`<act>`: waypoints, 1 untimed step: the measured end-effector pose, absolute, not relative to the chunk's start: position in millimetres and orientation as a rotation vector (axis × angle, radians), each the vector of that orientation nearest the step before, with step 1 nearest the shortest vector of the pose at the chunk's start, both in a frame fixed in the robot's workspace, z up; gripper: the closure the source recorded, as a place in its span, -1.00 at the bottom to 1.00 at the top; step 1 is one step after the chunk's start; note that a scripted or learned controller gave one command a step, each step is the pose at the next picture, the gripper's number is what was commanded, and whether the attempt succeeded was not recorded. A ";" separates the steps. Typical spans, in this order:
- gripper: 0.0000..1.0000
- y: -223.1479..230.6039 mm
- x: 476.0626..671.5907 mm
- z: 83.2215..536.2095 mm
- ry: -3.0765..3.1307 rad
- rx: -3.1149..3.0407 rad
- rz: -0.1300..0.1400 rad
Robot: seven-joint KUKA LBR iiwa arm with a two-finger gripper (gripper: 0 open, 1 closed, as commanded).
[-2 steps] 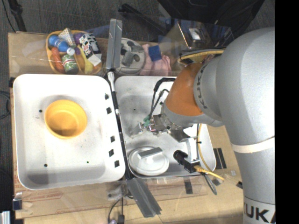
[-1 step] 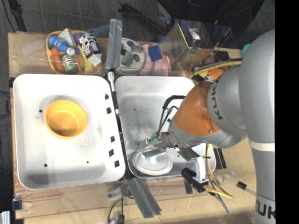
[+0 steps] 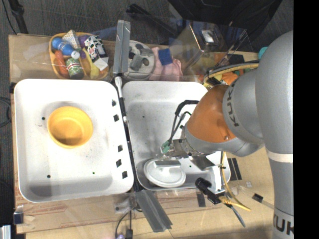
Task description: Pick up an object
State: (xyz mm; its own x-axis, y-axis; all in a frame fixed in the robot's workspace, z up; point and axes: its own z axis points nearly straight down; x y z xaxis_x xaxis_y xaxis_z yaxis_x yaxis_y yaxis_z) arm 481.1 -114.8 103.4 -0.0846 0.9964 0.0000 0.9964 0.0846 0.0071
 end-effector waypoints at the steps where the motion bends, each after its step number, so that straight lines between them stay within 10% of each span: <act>1: -1.00 -114.7 481.1 103.4 2.310 2.122 0.008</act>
